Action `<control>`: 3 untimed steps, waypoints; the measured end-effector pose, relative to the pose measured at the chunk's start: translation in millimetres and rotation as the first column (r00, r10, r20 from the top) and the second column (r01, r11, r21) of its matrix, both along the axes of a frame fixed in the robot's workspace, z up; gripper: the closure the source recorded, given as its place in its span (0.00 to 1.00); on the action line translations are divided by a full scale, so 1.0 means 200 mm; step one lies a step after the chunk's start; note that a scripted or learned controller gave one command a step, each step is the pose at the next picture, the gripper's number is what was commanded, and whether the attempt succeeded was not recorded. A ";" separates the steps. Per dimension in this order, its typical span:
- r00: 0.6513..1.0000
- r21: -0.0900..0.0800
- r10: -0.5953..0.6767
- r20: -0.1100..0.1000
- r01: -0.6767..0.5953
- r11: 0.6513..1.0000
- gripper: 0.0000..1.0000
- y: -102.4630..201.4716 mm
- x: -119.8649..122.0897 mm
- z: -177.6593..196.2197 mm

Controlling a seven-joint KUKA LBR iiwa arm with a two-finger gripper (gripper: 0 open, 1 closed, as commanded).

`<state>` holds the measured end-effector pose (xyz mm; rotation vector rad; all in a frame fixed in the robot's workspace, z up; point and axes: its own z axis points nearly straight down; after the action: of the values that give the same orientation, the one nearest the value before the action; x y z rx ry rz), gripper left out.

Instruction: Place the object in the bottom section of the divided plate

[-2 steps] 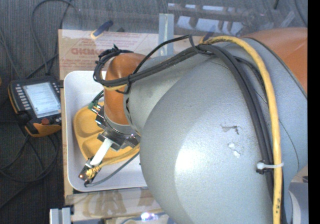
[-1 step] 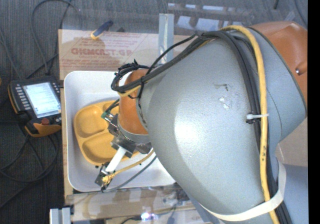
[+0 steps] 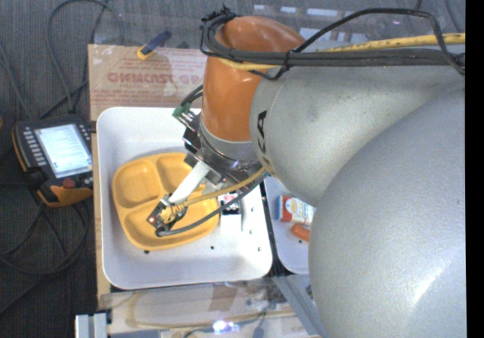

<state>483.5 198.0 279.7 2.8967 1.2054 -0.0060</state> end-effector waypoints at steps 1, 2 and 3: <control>1.000 0.003 -0.017 -0.006 0.017 1.000 1.00 -0.13 -0.01 -0.75; 0.954 0.014 -0.301 0.018 0.301 0.954 1.00 -0.04 0.03 -0.93; 0.954 0.022 -0.299 0.026 0.299 0.954 0.00 -0.02 0.04 -0.92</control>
<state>492.2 193.3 95.9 3.0508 0.7542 0.0463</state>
